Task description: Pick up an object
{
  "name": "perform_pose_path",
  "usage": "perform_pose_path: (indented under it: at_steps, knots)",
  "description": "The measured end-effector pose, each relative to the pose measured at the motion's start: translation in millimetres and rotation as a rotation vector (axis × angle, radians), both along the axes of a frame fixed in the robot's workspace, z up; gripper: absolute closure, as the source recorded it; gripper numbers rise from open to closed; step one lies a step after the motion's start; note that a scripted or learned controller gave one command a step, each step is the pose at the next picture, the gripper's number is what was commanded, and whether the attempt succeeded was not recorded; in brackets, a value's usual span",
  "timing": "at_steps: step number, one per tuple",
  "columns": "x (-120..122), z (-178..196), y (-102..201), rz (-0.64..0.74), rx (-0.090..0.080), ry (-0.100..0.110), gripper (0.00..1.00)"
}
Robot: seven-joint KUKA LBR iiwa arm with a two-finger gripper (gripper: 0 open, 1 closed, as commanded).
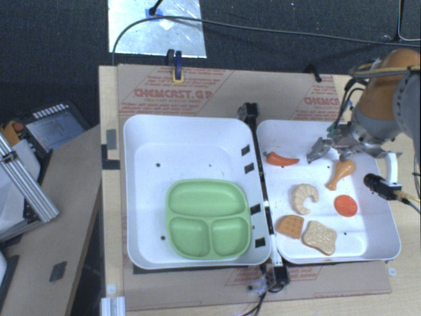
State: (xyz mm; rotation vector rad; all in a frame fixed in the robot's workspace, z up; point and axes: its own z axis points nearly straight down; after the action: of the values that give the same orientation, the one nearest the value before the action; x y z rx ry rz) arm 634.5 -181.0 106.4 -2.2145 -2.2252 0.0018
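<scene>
The right bin (372, 237) holds several toy foods: an orange-red pepper (281, 158), a chicken drumstick (341, 173), a croissant (304, 197), a red tomato (346, 205), a round cracker (289, 226) and a slice of toast (320, 237). My gripper (319, 151) hangs over the far part of this bin, just right of the pepper and up-left of the drumstick. Nothing shows in its grasp.
The left bin (171, 150) holds a green divided plate (208, 217) at its near side. A black divider (258, 170) runs between the bins. A black part on a cable (378, 185) sits over the right bin's right rim. Equipment stands at the far left (26, 176).
</scene>
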Motion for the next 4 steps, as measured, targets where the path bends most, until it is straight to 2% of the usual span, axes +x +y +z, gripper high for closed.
perform_pose_path:
  at_steps: [1, 2, 4]
  knots:
    - [1, -22, 1, 0.001, -0.001, -0.004, 0.0]
    - [2, -10, 0, 0.003, -0.002, -0.008, 1.0]
    - [19, 116, -9, 0.001, -0.004, -0.012, 1.0]
